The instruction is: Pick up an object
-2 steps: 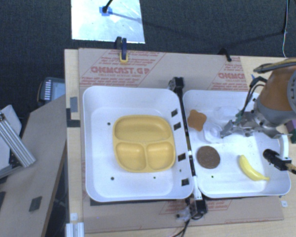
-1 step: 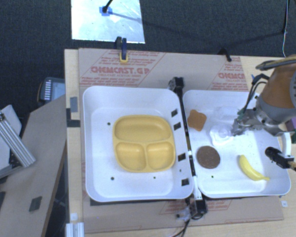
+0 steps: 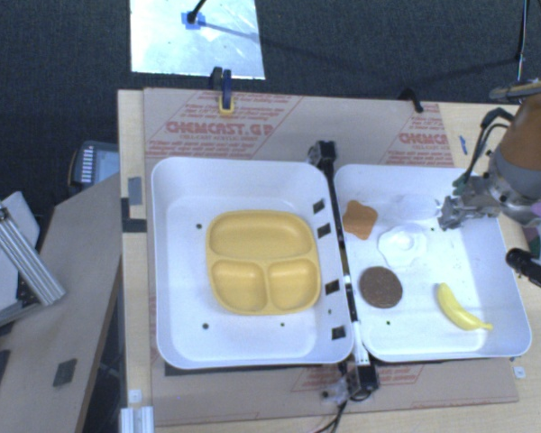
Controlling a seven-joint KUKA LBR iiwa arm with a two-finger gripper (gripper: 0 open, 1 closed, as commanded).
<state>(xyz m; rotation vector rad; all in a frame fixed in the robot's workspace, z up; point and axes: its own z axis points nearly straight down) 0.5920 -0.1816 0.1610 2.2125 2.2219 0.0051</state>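
Gripper (image 3: 451,213) hangs over the right bin (image 3: 514,327) near its upper right edge; jaws state cannot be told. Nearest candidate, white egg piece (image 3: 403,244), lies just down-left of it. Banana (image 3: 460,308) lies lower, long axis running upper left to lower right.

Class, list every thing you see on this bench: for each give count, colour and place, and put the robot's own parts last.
Bins: two, white, side by side on the bench.
Tray: one, yellow, three compartments, in the left bin.
Banana: one, yellow, near the right bin's front right corner.
Brown disc: one, dark brown, front of the right bin, near the divider.
Tan piece: one, orange-tan, back left of the right bin.
White lump: one, white, middle of the right bin.
Clamp: one, yellow and black, bench's back edge.
Gripper: one, grey, over the right bin's back right.
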